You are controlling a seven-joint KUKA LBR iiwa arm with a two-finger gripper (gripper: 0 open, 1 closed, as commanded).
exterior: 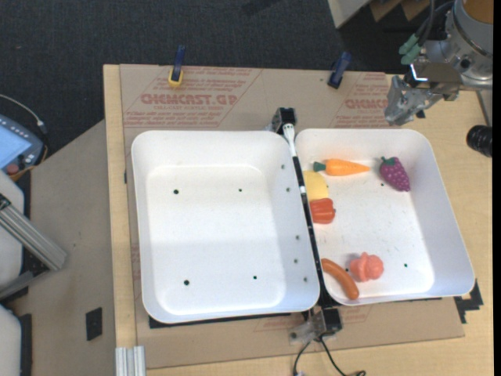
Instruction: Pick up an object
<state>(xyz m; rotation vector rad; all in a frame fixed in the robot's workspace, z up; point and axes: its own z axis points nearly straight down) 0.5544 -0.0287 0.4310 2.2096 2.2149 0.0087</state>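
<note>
The gripper (405, 104) hangs over the bench just beyond the far rim of the right bin (442, 210). I cannot tell how wide it stands. In that bin lie a carrot (344, 166), grapes (395, 173), a red pepper (322, 210), a sausage (340, 279) and a pink toy (366, 267). Nothing looks picked yet, so reaching, grasping and lifting likely all remain.

What you can't read here
Your arm (476, 22) is cut off by the top and right edges, and the claw (405, 110) is blurred. The yellow thing (315, 184) meets the red one (322, 210); any overlap is unclear. The pink thing (365, 267) is too small to name. The bench (125, 304) runs off the bottom edge.
</note>
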